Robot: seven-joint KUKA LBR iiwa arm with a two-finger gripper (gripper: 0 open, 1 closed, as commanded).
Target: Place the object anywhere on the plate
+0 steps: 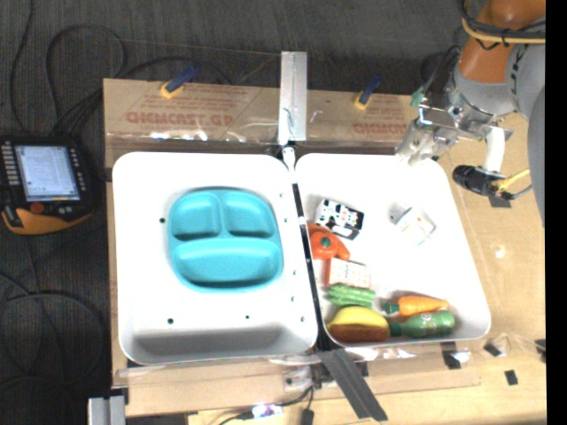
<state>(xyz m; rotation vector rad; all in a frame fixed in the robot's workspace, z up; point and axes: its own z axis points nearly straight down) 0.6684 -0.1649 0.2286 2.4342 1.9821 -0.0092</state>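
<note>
Overhead view of the setting. A pale wooden worktop (518, 264) stands on dark grey carpet (53, 343), across which several black cables (40, 56) trail. Along the worktop's far edge lies a brown cardboard sheet (208, 113) with red lettering, held by two clamps, one with blue and yellow (180, 81) and one yellow (366, 96). An upright metal bar (293, 96) rises at mid-edge. Left of the worktop, a handheld control pendant (42, 180) with a lit screen rests on the carpet. Lighting is even and diffuse.
</note>
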